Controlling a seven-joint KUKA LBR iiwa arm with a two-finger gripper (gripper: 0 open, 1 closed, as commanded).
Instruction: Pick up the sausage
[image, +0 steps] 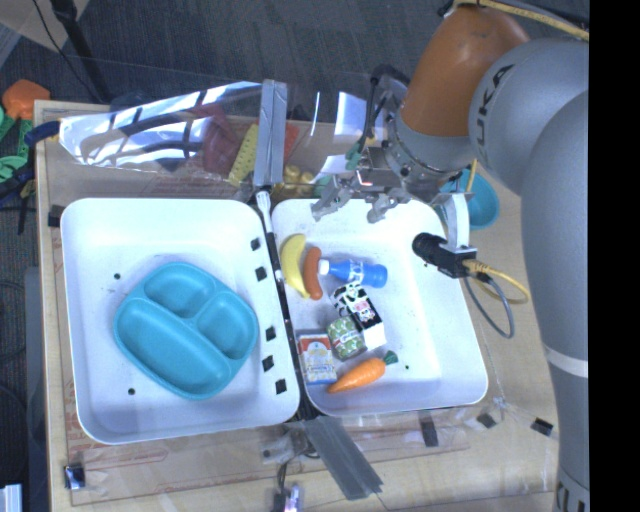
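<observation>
Two shallow white bins sit side by side on the bench; the sausage (313, 273) lies in the right bin (455, 340), near its left wall and toward the far edge, touching a banana (292, 264) on its left and just beside a blue bottle (357, 271) on its right. The gripper (361, 205) hangs over the far edge of the right bin, apart from the sausage, with its fingers spread and nothing between them. Judged from this, no part of the pick is done: the approach, the descent, the closing of the fingers and the lift all remain. The banana and the blue bottle flank the sausage closely, so a finger lowered on either side is likely to strike one of them. Nearer the front edge of the same bin lie a black-and-white carton (358, 303), a green can (347, 338), a small red-and-white box (317, 360) and a carrot (359, 373), all clear of the sausage. The left bin (90, 240) holds a blue divided plate (186, 328).
</observation>
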